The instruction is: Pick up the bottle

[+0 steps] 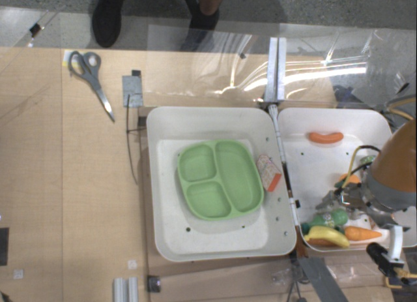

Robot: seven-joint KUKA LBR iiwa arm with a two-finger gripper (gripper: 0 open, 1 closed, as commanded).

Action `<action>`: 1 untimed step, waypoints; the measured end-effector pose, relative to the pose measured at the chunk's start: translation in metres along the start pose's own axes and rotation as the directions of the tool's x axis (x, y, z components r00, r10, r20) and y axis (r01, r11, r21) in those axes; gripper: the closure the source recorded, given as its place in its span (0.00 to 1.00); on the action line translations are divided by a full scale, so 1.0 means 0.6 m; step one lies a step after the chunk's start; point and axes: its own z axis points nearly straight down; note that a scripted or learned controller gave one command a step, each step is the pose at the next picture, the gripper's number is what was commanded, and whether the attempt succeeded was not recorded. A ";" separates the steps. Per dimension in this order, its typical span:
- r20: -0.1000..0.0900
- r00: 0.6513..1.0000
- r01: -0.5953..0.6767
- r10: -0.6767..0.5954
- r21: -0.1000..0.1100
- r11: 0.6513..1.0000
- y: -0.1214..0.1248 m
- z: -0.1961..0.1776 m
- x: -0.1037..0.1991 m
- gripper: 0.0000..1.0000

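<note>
End effector point(343, 197): lower right of frame, over right bin point(306, 164); finger state could not be determined.
Bottle point(331, 219): apparently the green item just below it.

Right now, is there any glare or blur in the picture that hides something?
In the camera view, bright glare streaks lie on the clear sheet behind the bins; the scissors look sharp; the items near the gripper are small and hard to separate.

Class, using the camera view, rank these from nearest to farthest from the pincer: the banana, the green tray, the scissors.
From the pincer in the right bin:
1. Banana, just below it, same bin.
2. Green tray, in the left bin.
3. Scissors, on the bench, far upper left.
</note>
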 end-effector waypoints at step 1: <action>0.000 1.000 0.000 0.000 -0.005 1.000 0.003 -0.017 -0.001 1.00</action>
